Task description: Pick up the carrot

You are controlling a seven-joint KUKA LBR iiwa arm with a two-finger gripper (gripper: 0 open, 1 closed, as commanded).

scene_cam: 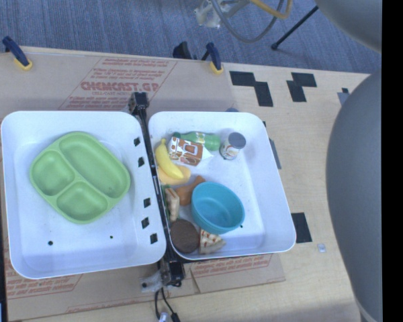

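Carrot: short orange carrot (pixel 190 188) in the right white bin (pixel 272 180), near its left wall, between yellow banana (pixel 169 168) and blue bowl (pixel 217 206).
Jaws: state cannot be told.

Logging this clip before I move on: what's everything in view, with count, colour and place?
bins: 2, white, side by side on the bench
plate: 1, green, three compartments, left bin
banana: 1, yellow, right bin, left side
carrot: 1, orange, right bin, between banana and bowl
bowl: 1, blue, right bin, centre
packet: 1, green and white, right bin, far side
can: 1, silver, right of packet
round brown item: 1, right bin, near edge
arm: 1, grey, right side
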